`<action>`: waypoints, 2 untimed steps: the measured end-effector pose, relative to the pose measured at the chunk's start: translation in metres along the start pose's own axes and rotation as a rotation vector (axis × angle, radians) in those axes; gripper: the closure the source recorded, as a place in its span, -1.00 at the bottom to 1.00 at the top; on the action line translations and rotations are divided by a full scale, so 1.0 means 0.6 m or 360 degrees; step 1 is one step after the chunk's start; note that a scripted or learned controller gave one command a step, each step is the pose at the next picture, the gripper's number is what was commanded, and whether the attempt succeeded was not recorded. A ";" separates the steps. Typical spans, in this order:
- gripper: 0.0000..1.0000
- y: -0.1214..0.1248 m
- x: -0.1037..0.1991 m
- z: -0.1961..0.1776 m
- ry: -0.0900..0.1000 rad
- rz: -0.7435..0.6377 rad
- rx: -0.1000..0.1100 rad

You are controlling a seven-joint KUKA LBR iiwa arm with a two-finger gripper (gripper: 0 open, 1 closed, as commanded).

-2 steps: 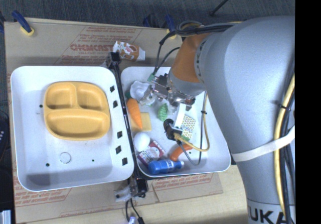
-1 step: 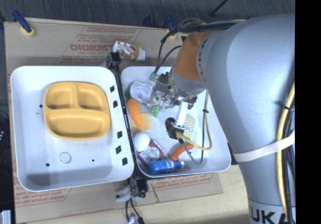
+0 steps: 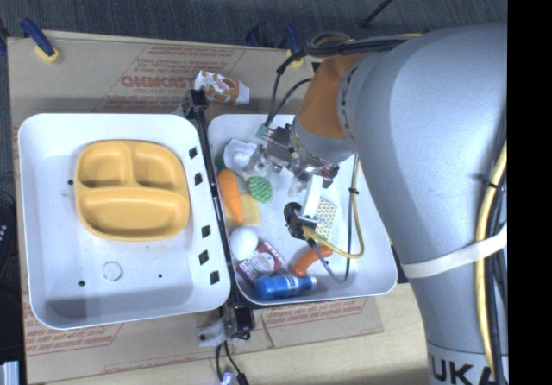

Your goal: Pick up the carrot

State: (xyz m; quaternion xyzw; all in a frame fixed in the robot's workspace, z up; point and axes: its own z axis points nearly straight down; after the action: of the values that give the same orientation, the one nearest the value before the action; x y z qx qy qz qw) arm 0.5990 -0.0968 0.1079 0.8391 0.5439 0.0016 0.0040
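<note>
Well, the carrot [image 3: 229, 193] lies in the right bin [image 3: 373, 264], hard against its left wall, the one it shares with the left bin [image 3: 34, 228]. Its long axis runs nearly along that wall, up and down in the view, the top end leaning a touch toward the wall. A yellow sponge [image 3: 249, 210] touches its lower right side, a green disc [image 3: 260, 189] sits just beside its middle, a white lump [image 3: 239, 153] is near its top end, and an egg [image 3: 244, 242] lies just below its bottom end.

From the carrot, the gripper [image 3: 278, 163] is off to the right and a little higher in the view, over the upper middle of the same bin, with the green disc and the white lump between the two. So I'd say the move turns on a short shift left, toward the shared wall, and on closing across the carrot's width, not along its length. The wall leaves little room on that side.

The wrist and the big grey arm [image 3: 431, 159] cover the gripper from above, so I can't tell whether it is wide or narrow; nothing I can see is held in it.

Further down the bin lie a smaller orange thing [image 3: 304, 262] and a blue bottle [image 3: 281, 287]. The left bin has a yellow tray [image 3: 131, 189].
</note>
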 end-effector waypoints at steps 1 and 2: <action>1.00 0.000 0.001 -0.017 0.0002 -0.0007 0.0005; 1.00 -0.132 0.036 -0.140 -0.0002 0.0483 0.0024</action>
State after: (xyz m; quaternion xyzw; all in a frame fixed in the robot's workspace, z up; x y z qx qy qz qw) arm 0.5349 -0.0446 0.1912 0.9117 0.4108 -0.0023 -0.0023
